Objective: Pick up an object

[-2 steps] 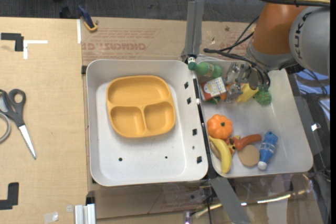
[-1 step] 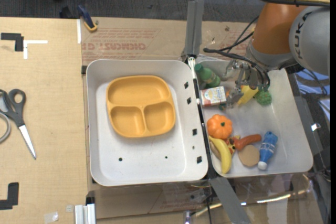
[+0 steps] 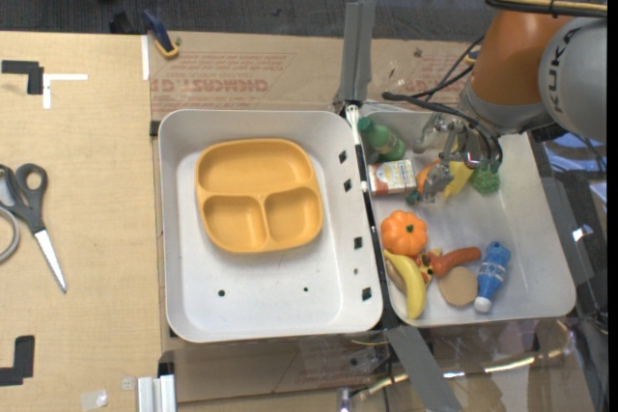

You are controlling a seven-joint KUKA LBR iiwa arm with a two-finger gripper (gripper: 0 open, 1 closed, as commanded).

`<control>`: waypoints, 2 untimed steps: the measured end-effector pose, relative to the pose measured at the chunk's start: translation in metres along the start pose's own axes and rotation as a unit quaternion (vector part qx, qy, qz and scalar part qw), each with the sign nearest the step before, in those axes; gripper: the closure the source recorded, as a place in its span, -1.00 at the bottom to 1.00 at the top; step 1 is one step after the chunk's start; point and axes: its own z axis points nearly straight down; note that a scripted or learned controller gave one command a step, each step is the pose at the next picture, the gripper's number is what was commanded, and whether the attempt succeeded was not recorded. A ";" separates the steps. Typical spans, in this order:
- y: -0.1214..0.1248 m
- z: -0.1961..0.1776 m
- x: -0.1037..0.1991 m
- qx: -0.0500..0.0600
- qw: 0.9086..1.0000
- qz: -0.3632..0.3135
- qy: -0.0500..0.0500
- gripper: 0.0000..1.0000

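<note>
Gripper (image 3: 452,171) low in right bin (image 3: 536,207) over yellow-green toy (image 3: 473,177), jaw state unreadable; needs centering on toy, clear of juice box (image 3: 393,177), before closing.

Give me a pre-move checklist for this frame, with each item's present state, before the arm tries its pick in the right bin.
1. Claw is over the right bin: ok, at its upper part.
2. A target lies under the claw: ok, a yellow piece and a green toy sit right there.
3. Something is already held: cannot tell, the wrist hides the contact.
4. Neighbours crowd the target: not ok, the juice carton and green bottle lie close by.
5. Lower items are out of the way: ok, the pumpkin, banana and blue bottle lie nearer the front.
6. Left bin's yellow tray is apart from the arm: ok.
</note>
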 end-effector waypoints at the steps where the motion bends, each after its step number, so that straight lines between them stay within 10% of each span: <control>1: 0.001 -0.011 -0.002 0.001 1.000 -0.002 -0.004 1.00; 2: 0.001 -0.012 -0.002 0.001 1.000 -0.002 -0.004 -1.00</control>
